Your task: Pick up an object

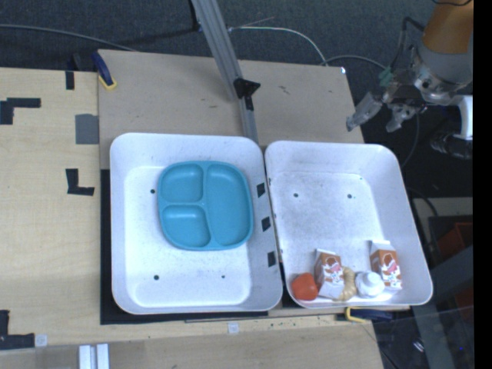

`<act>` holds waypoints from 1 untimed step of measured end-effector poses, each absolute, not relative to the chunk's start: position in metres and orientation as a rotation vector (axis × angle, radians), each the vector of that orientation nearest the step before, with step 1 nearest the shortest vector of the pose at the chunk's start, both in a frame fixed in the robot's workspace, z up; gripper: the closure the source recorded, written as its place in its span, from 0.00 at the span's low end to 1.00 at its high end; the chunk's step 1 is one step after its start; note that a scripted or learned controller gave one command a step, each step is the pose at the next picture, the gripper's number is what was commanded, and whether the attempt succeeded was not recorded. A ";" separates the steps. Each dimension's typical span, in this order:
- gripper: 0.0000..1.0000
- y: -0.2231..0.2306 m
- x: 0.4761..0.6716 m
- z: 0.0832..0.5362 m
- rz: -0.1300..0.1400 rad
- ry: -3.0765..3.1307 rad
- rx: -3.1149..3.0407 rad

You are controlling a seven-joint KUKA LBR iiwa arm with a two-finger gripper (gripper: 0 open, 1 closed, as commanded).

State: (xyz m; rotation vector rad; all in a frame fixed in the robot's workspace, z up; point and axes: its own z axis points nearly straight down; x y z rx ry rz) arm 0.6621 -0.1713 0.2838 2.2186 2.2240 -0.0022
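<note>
Claw [382,114] hangs open and unladen at upper right, its arm cut off by the frame; cartons [329,273] crowd the right bin's [330,160] lower edge, leaning upright.

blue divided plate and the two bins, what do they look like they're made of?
Blue plate: likely molded plastic, matte; uniform colour, soft rounded dividers. Left bin and right bin: probably thin formed plastic, white, slightly speckled or scuffed, with rounded rims. Can't confirm from looks alone.

- I see a turquoise divided plate [205,205] in the white left bin [131,206].
- The white right bin [400,198] holds an orange-red ball [304,287] and two brown-and-white printed cartons [329,274].
- An orange band [450,21] sits above the grey pincer [382,115].
</note>
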 end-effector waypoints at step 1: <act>0.00 -0.171 0.662 0.284 -0.003 2.224 2.219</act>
